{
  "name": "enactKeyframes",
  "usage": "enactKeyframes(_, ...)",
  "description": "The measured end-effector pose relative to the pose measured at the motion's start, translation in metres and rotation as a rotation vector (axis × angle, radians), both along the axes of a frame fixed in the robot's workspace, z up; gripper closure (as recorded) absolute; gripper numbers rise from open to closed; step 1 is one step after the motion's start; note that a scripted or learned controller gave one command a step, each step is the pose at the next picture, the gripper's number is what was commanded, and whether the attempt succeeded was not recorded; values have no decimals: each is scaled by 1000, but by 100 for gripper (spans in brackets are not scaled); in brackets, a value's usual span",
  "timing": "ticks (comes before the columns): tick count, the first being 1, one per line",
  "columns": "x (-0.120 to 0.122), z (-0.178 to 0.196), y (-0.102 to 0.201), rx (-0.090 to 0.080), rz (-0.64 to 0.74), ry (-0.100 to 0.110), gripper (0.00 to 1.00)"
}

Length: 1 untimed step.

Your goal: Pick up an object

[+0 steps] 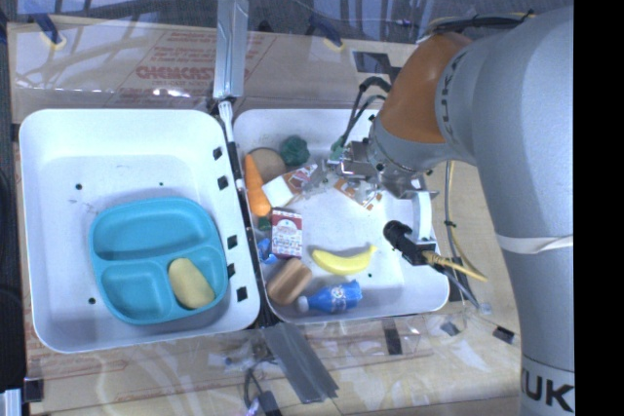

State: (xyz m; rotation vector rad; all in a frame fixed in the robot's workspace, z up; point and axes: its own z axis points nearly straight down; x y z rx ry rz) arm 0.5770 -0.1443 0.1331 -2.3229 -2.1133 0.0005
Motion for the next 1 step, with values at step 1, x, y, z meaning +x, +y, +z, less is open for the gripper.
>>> enactKeyframes(1, 45, -14, -5, -1, 315, -3, 0)
